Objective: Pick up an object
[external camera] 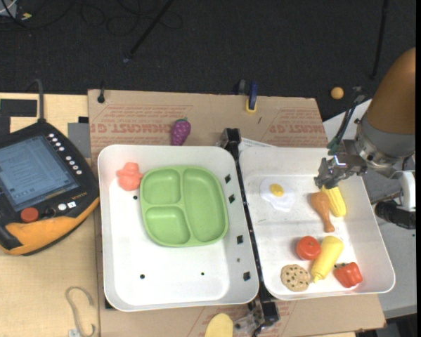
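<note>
My gripper [329,173] hangs over the far right part of the right bin [379,230], at the end of the grey arm with its orange band. Just below it lie a yellow corn cob [336,201] and a brown chicken drumstick [322,208], side by side. A fried egg [276,192] lies to the left of them. Nearer the front of the bin are a red tomato [308,248], a yellow squash [326,256], a cookie [294,277] and a red pepper [348,274]. Nothing appears lifted off the bin floor.
The left bin [126,272] holds a green divided plate [183,206] and a pink toy [128,177]. A purple grape bunch [180,131] lies on the cardboard behind it. A yellow fruit [219,324] sits at the front edge. A teach pendant [34,181] rests at far left.
</note>
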